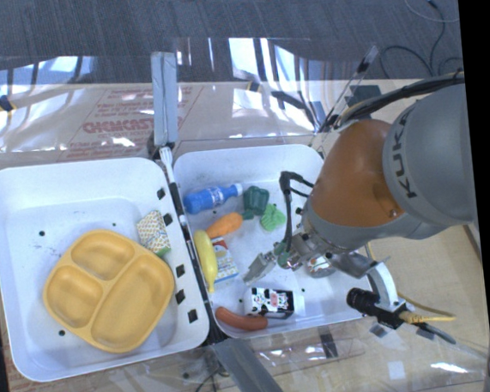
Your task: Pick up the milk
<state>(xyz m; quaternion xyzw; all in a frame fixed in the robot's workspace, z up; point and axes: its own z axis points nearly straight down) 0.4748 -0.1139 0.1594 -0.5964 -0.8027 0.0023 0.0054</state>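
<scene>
**Milk carton low in the right bin, not yet gripped**

Lying flat: milk (pixel 270 301), near the front wall of the right bin (pixel 224 160), just beside a sausage (pixel 241 320). Hovering just above: pincer (pixel 267 264), parted, clamped on nothing. Likely snags: nudging the sausage, scraping the wall. Open room to the right only.

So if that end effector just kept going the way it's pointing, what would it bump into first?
Probably the small milk carton with black cow patches, lying just below-left of the end effector. Depth is hard to judge, so it might meet the white bin floor instead.
</scene>
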